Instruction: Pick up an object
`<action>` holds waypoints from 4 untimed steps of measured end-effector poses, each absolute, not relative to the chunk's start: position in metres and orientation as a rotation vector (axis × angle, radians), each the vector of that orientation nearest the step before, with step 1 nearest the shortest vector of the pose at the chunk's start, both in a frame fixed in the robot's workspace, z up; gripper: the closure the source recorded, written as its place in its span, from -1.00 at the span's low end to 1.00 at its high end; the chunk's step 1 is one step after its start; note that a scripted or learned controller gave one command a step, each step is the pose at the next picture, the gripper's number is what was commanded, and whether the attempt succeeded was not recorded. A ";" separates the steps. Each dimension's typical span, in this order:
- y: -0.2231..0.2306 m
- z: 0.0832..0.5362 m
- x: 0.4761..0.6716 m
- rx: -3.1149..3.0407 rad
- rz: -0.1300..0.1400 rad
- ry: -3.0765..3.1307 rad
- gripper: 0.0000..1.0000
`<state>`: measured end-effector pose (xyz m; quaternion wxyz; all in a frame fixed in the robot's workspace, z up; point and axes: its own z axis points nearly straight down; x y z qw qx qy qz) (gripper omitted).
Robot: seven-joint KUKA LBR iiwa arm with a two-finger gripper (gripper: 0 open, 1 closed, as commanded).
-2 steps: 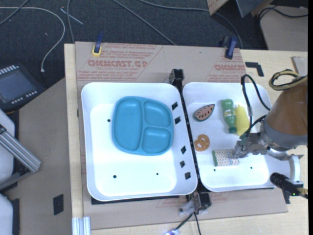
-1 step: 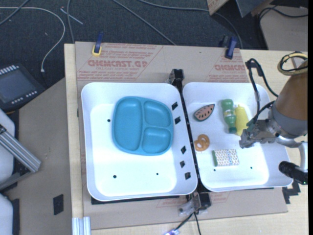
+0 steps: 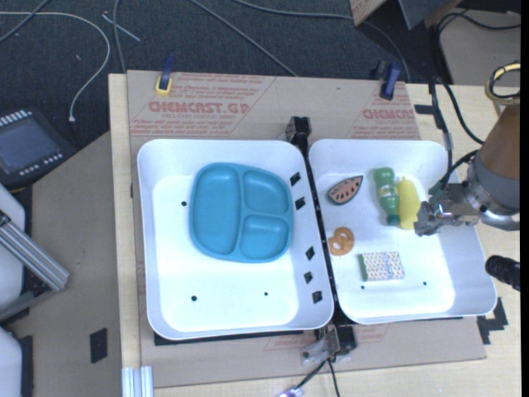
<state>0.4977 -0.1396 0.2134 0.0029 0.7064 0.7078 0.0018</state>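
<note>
The jaws [image 3: 430, 218] sit low in the right bin [image 3: 463, 296], just beside the yellow bottle [image 3: 407, 203] and its green neighbour [image 3: 384, 193]; I cannot tell their state. Likely lined up for the yellow bottle, nothing visibly held.

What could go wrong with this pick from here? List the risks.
1. The yellow corn-shaped toy lies right against the green plastic bottle; closing on one could catch or push the other.
2. The two-finger gripper sits beside the corn toy, off its centre, so a grasp there may slip.
3. The gripper works near the right white bin's edge, and a nudge could shove the toys toward the watermelon slice toy.
</note>
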 end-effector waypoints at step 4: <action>0.001 0.236 0.516 2.218 0.000 2.233 1.00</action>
